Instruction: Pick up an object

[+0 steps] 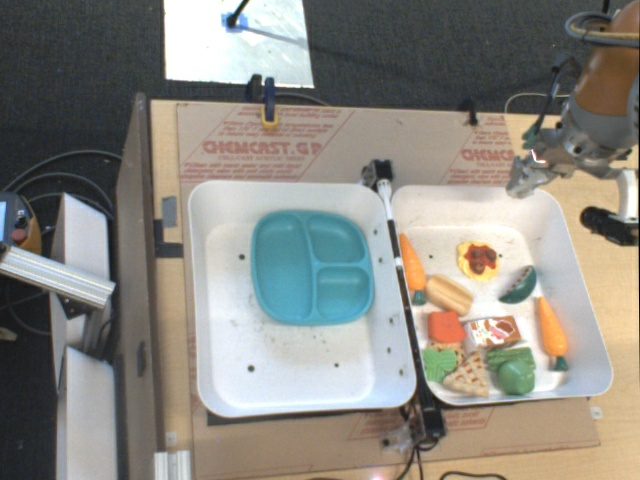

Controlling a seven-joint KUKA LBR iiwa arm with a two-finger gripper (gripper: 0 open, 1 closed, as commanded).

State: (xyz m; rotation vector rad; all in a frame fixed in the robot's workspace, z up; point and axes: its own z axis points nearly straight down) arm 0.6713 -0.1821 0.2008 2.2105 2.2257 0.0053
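Grey KUKA arm with orange band above the wrist (607,83) enters from the right edge, wrist angled down and leftward. Two-finger gripper (522,180) hangs over the far right corner of the right white bin (585,268), near its rim.

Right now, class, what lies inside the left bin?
The left bin holds one teal divided plate, its three compartments bare. Whatever sits beneath the plate is covered.

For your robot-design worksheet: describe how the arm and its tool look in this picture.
The arm has a grey body with an orange band near the wrist. Thin dark cables loop beside it. Its tool is small, pale grey metal, tapering downward; finer markings are too small to read.
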